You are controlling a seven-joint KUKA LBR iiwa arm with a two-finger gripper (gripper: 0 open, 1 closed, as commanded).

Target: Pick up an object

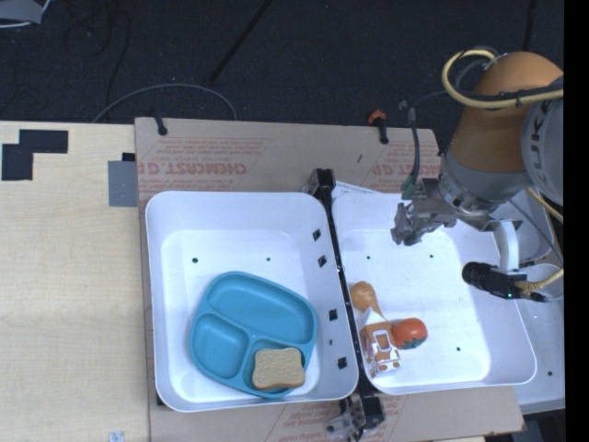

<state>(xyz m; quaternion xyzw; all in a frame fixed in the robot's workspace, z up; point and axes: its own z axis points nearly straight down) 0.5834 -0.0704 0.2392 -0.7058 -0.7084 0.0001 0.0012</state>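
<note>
In the right bin [460, 362] lie a tan egg-shaped piece [363, 295], an orange-red round fruit [410, 331] and a white and orange toy [379, 348], all near the bin's left wall. My gripper [406, 231] hangs over the far part of the right bin, above and to the right of those pieces, with nothing seen between its fingers. In the left bin [175, 247] rests a blue divided plate [248, 330] with a slice of bread [278, 368] in its near right compartment.
A black divider [333, 265] runs between the two bins. The arm's orange band [506, 90] and grey wrist stand over the right bin's far right corner. Brown cardboard [239, 159] lies under the bins, with a wooden bench top [64, 274] at left.
</note>
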